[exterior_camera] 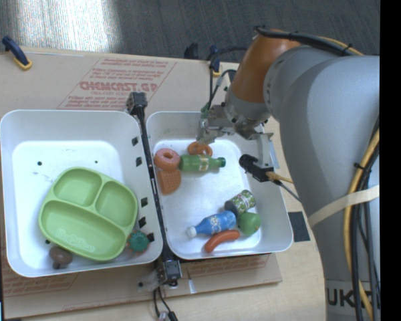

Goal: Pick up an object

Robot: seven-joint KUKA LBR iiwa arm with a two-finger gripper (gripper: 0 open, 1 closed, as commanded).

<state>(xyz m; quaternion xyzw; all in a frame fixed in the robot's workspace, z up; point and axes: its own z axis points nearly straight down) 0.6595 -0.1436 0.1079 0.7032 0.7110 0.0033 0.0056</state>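
Left bin (13,179): a white bin holding a green tray (87,212) with three compartments; a brown lump (60,256) lies at the tray's near left corner, a small teal object (139,241) at its near right.
Right bin (277,212): an orange cup (167,169) lies at the far left, a green bottle (202,164) just right of it, an orange ring (199,149) beyond the bottle.
Near side of right bin: a blue bottle (212,224), a red sausage (220,241), a green ball (249,223) and a small can (240,200) cluster together.
Claw (207,134): low at the right bin's far edge, just above the ring; open or closed, cannot tell.
Arm (307,105): grey, orange-banded, reaching in from the right.
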